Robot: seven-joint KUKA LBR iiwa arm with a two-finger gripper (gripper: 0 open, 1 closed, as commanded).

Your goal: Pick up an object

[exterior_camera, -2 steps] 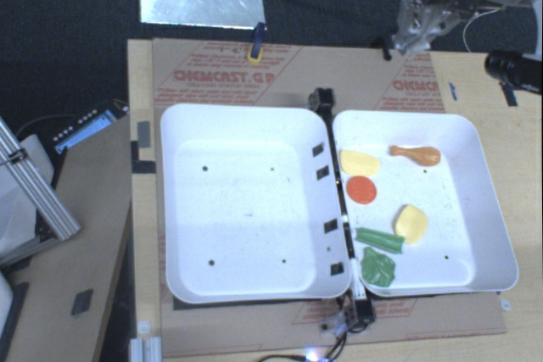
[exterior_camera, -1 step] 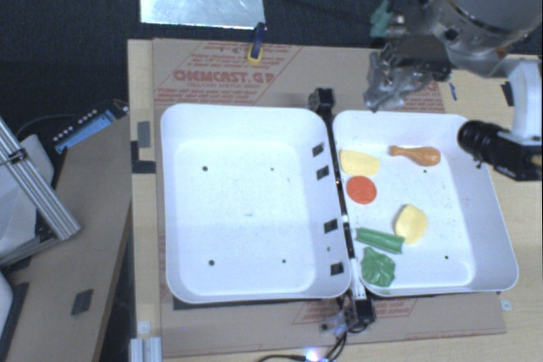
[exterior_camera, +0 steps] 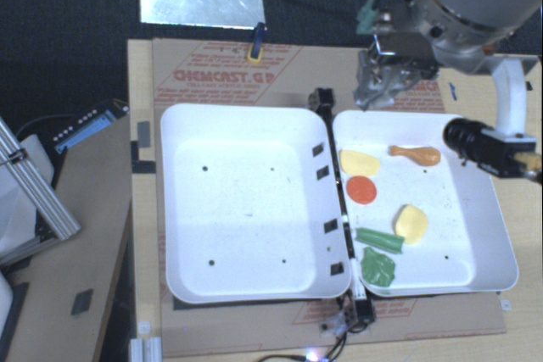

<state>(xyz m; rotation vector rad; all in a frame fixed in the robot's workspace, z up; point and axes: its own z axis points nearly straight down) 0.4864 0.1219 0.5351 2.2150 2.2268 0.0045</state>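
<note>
The claw (exterior_camera: 383, 82) hangs above the far rim of the right bin (exterior_camera: 488, 216), over the table (exterior_camera: 85, 199); whether it is clenched or released cannot be told, and nothing visible sits in it. Nearest to it inside that bin lies the brown drumstick (exterior_camera: 416, 153), slim and glossy. Beside the drumstick rests a yellow piece (exterior_camera: 359, 162), with a red disc (exterior_camera: 362, 190) just below it.
</note>
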